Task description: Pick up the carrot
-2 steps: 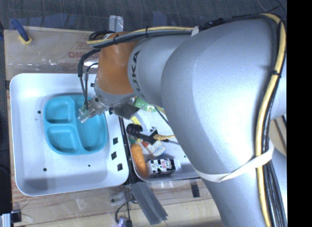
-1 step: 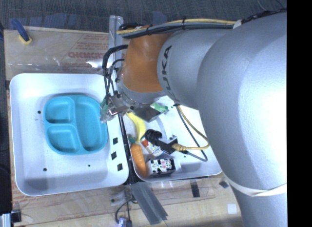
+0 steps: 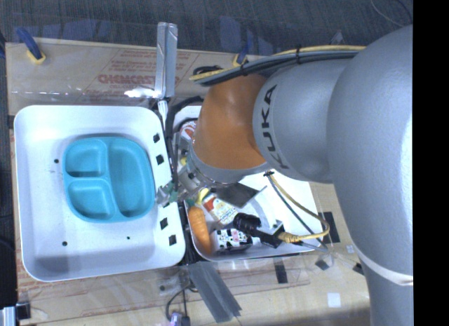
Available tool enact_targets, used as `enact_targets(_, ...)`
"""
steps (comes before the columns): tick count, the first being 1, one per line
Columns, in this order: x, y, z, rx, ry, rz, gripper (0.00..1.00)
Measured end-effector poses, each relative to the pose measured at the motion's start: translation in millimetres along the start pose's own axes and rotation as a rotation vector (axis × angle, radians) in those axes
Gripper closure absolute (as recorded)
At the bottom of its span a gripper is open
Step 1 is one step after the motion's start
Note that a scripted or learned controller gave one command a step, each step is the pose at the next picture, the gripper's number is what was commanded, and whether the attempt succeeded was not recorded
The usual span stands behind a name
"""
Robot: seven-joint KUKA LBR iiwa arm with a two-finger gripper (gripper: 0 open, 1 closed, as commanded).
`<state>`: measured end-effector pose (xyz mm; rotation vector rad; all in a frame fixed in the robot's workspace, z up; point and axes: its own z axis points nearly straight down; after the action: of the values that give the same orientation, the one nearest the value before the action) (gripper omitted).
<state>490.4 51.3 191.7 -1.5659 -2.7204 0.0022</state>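
Lying untouched in the right white bin point(image 3: 298, 251), the orange tapered carrot point(image 3: 199, 226) is not yet lifted; the claw's state cannot be told.

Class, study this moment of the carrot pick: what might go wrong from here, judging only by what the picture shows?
1. The carrot lies tight against the right bin's wall, so the hand may strike the rim.
2. A packet and a black-and-white item crowd it, so the hand might catch those instead.
3. The arm covers much of that bin, so the camera may miss a failed pick.
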Motion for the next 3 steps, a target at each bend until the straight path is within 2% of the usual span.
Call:
enact_targets(1, 21, -4, 1, 0.002, 0.001, -0.645, 1.00)
enact_targets(2, 30, 1, 0, 0.000, -0.001, -0.890, 1.00)
enact_targets(3, 44, 10, 0, -0.002, -0.004, -1.262, 1.00)
